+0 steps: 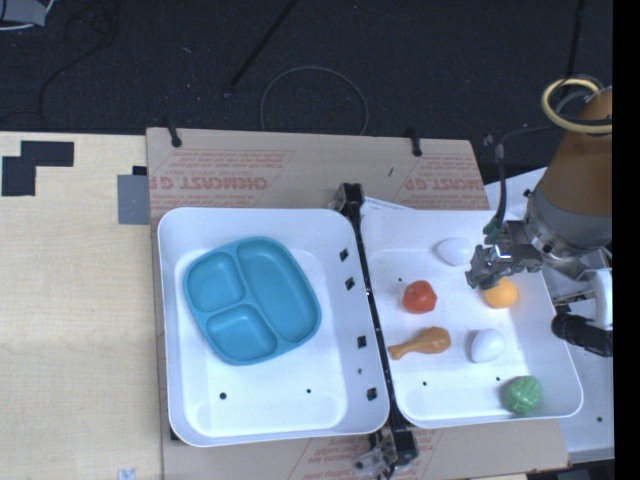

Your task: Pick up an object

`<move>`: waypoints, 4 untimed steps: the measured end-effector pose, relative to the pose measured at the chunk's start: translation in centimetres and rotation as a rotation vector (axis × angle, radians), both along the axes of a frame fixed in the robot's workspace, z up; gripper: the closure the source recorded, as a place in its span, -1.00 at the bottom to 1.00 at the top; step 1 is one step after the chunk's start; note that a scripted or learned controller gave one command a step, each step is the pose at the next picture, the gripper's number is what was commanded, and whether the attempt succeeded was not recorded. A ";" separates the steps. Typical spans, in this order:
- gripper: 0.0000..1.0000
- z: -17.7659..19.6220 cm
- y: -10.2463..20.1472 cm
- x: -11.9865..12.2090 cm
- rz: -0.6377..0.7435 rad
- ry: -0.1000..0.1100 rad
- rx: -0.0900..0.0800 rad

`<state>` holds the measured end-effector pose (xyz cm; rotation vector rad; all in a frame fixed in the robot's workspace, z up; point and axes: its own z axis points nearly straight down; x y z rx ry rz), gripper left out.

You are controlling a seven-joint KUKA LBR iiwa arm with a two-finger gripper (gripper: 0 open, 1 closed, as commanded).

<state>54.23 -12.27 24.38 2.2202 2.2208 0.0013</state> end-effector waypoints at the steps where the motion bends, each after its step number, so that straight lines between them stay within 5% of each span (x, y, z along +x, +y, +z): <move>1: 1.00 -0.3 5.3 0.4 0.003 0.005 0.002; 4: 1.00 -1.4 18.9 5.3 0.004 0.003 0.002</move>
